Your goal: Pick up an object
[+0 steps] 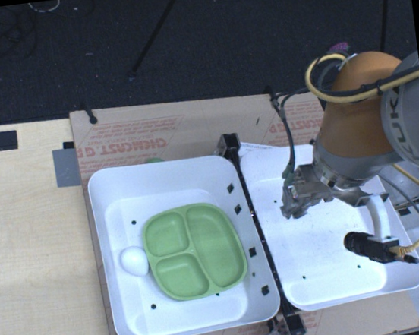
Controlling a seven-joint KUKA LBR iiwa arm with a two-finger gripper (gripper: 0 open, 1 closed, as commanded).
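Note:
A green plate (194,250) with three compartments lies flat in the left white bin (105,215). A small white ball (134,261) rests against the plate's left edge on the bin floor. My gripper (294,204) hangs low over the upper left part of the right white bin (322,267), close to the divider between the bins. It is well to the right of the plate and the ball, and I see nothing between its fingers. The arm's grey and orange body hides the bin's upper right part.
A black divider rail (248,219) runs between the two bins. Both bins sit on a brown cardboard sheet (167,134) on a pale wooden bench (30,255). Dark floor with cables lies beyond the bench.

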